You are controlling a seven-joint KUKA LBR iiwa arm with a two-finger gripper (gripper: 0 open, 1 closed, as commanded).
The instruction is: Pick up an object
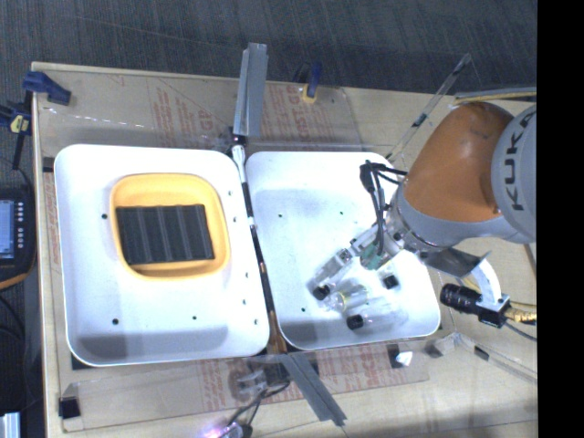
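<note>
Only legible text: partial black letters "KU" on the grey robot arm housing (516,167) at right; red print on table unreadable.

Two white bins (91,331); blue clamp (44,86), perhaps.

colours, bench cam
both bins white (91,172); left bin has a yellow-orange tray (167,224) with a dark grey ribbed insert (167,234). arm (461,181) grey with orange band. bench (137,99) tan with faint red print; blue clamp (44,86) at its corner.
</note>
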